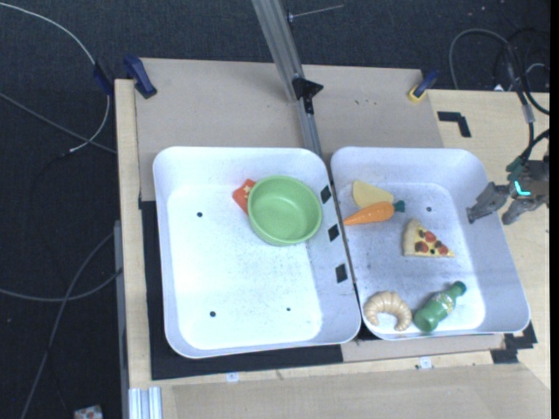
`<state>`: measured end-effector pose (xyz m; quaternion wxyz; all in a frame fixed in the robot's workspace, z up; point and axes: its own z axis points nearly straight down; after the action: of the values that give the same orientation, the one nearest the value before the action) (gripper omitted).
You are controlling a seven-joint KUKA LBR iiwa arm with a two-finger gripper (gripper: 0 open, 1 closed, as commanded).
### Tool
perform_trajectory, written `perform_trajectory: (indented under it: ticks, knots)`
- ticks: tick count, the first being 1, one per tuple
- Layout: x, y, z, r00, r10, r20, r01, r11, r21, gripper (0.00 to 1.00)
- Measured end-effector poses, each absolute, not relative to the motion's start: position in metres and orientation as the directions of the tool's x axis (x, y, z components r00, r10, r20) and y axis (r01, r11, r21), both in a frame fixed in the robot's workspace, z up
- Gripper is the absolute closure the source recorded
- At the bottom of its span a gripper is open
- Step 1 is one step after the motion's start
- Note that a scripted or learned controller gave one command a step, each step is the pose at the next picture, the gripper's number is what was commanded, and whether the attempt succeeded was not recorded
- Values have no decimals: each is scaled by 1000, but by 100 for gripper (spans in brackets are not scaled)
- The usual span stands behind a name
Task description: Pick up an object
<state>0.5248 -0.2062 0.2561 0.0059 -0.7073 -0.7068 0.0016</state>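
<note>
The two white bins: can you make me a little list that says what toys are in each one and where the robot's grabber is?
left bin: green bowl, with a small orange-red thing touching its left side
right bin: carrot, yellow wedge, pizza slice, croissant, green bottle
touching pairs: carrot against yellow wedge; croissant beside green bottle
end effector: over the right bin's right rim, fingers spread apart, nothing between them
picked up yet: no, every toy lies in a bin
</note>
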Motion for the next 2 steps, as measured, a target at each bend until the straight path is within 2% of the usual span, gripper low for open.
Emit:
perform_trajectory:
  ticks: [1, 2]
  knots:
    - [526, -206, 259, 0, 1000, 5, 1000, 0, -5, 0]
    - [528, -206, 194, 0, 1000, 8, 1000, 0, -16, 0]
